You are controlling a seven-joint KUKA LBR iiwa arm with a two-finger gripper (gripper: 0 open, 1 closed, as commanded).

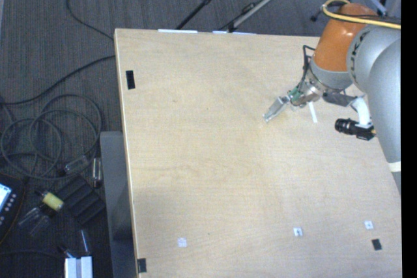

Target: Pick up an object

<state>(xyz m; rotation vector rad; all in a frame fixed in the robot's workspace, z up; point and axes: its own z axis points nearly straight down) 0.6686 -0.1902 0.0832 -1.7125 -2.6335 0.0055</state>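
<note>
Object to pick up was the one thing I could not settle from where I stood. Nothing on the bench read clearly as a loose item. If something lay under the gripper, it was too small or too hidden by the wrist for me to make out, so I could not say where it was.

The pale wooden board (pixel 215 159) took up most of the scene, flat and plain. Left of it, on the dark carpet, lay loops of cable (pixel 45 140).

The grey arm (pixel 384 88) came in from the right, with its orange band (pixel 335 42) sitting above the wrist. It was bent down toward the board's upper right part.

The gripper (pixel 277 109) was a thin metallic piece at the end of the arm. It pointed down and to the left, close to the wood or on it. I could not tell whether it was open or closed, and I saw nothing held in it.

Smaller still were a black tag (pixel 129 79) near the board's left edge and a little white marker (pixel 298 232) toward the front.

My guess was that anything so hard to spot would be light and thin. It would likely skid on the smooth wood. I judged that a low, square pinch across its narrowest part would suit it best.
</note>
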